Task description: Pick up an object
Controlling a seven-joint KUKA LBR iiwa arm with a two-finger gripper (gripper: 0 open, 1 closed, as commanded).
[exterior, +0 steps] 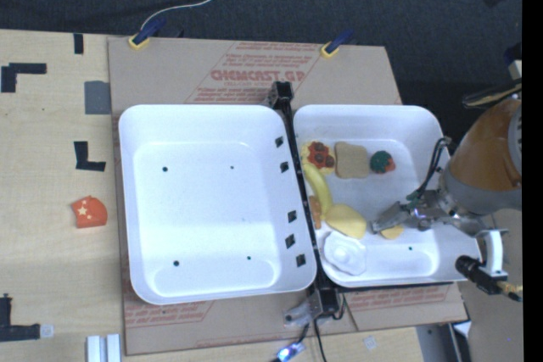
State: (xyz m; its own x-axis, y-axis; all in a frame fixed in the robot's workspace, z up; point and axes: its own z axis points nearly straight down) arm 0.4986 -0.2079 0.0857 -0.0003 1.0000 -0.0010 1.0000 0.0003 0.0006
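Reaching low into right bin (pixel 424 127), jaws (pixel 392 224) beside yellow pieces (pixel 346 221); state of jaws unclear. Items crowded against divider, complicating grasp.

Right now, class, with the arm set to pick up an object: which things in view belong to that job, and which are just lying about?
Part of the job:
pincer, low in the right bin
banana
pale yellow piece
tan slice
green ball
white piece

Just lying about:
left bin
orange item out on the bench
blue-and-yellow clips on the cardboard sheet
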